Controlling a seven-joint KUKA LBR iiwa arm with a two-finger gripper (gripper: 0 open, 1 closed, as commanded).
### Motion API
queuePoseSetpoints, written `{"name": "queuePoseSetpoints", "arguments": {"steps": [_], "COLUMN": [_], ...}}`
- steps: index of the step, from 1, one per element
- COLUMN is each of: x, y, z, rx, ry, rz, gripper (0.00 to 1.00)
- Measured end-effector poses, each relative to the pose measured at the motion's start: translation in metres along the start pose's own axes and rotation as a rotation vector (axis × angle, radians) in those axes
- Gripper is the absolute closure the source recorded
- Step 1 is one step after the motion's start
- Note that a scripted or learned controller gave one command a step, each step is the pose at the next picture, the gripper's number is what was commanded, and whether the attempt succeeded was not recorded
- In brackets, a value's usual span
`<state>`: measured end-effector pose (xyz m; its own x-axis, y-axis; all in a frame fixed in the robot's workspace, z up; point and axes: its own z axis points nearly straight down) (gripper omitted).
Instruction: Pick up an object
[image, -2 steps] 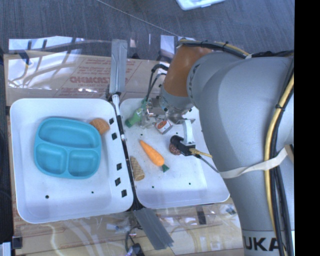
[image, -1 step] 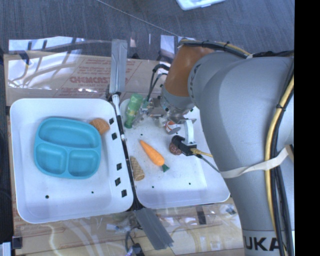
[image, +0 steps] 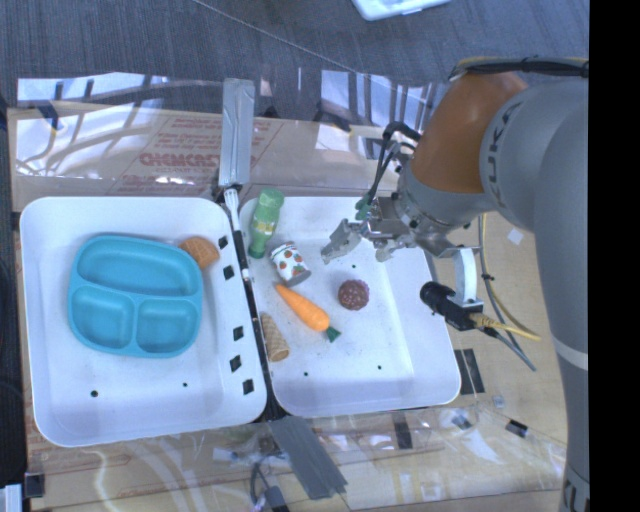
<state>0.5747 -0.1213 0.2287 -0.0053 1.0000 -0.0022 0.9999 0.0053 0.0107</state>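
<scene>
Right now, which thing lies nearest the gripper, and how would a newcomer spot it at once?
Start at the right bin, where the gripper hangs over its upper middle. Just below the gripper lies a small dark reddish-brown ball. Its neighbour, the carrot, is long and orange; the ball is round and dark.

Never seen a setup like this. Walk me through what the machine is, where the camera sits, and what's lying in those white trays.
One fixed camera looks down at a slant on a bench. The big grey machine with the orange band is a robot arm reaching in from the right; its end effector hangs above the right bin with nothing visibly between its fingers. That bin holds a green bottle, a small patterned cup, a toy carrot, a dark reddish-brown round piece and a cone-shaped piece by the left wall. The left bin holds a blue divided tray and a small orange-brown item at its corner.
</scene>
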Motion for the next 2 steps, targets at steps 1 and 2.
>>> {"name": "queuePoseSetpoints", "arguments": {"steps": [1,2], "x": [0.001,0.006], "y": [0.025,-0.024], "z": [0.131,0.134], "rx": [0.024,0.007], "ry": [0.003,-0.008], "rz": [-0.003,0.004], "gripper": [0.00,0.00]}}
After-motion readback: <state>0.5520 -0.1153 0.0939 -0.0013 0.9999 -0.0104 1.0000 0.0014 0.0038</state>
